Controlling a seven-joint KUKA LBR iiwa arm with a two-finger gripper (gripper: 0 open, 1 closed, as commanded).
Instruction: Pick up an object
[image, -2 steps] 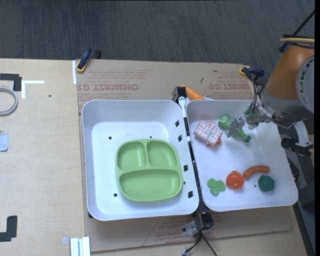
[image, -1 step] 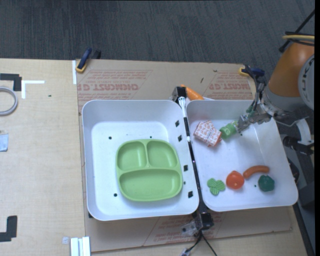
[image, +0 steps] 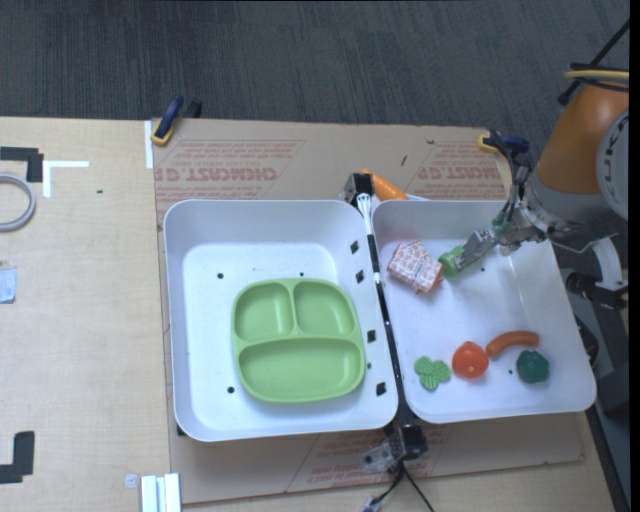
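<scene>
The right bin (image: 560, 300) holds several small items: a pink and white patterned box (image: 415, 267), a flat green leaf-shaped piece (image: 432, 372), an orange-red round piece (image: 469, 360), a red-orange sausage shape (image: 512, 341) and a dark green lump (image: 533, 367). My gripper (image: 462, 258) reaches in from the right and hangs low over the far part of this bin, just right of the patterned box. A small green piece (image: 451, 264) sits at its tip, and whether it is gripped is unclear.
In the left bin (image: 200, 300) lies a light green divided plate (image: 298, 338). An orange object (image: 386, 187) lies behind the bins at their joint. Clamps (image: 170, 118) pin the cardboard sheet at its far corners. The arm's orange band (image: 590, 130) rises at the right.
</scene>
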